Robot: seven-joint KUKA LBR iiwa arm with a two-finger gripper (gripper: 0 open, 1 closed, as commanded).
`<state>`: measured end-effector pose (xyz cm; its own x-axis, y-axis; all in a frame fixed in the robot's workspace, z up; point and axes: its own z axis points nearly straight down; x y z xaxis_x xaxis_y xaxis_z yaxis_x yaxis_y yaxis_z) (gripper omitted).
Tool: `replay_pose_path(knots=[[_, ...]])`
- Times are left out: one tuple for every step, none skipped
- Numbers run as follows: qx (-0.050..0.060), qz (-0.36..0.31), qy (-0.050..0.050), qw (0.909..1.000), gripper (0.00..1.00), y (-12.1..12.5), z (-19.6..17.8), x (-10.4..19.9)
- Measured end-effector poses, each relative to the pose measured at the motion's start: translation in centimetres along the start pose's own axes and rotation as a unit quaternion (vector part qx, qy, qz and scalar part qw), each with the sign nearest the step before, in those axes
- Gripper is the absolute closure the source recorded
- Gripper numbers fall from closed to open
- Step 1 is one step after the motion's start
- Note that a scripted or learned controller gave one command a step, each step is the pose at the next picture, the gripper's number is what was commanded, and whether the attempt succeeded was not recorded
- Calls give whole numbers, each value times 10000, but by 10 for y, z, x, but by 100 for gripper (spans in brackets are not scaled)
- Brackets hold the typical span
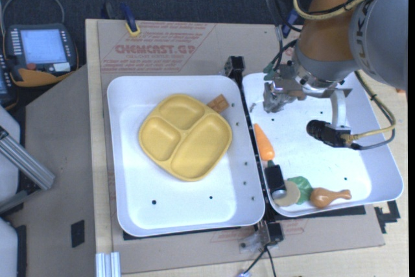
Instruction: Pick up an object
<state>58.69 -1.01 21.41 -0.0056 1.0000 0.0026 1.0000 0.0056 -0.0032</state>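
Grey arm (363,16) over the right bin (382,159), gripper (277,99) low near its upper left corner, grip impossible to judge. Yellow divided plate (185,136) in the left bin (130,191). Orange carrot (263,142) against the right bin's left wall, chicken drumstick (329,195) at its near edge.

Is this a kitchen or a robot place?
Probably a robot lab, not a kitchen. A big grey and orange robot arm reaches over two white bins of toy food, and a handheld control screen sits beside the bench.
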Motion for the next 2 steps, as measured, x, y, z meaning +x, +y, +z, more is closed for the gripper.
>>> replay_pose_path(knots=[[-8,1,-3,10000,100,-9,-9,49],[-3,-2,0,10000,100,-24,-16,96]])
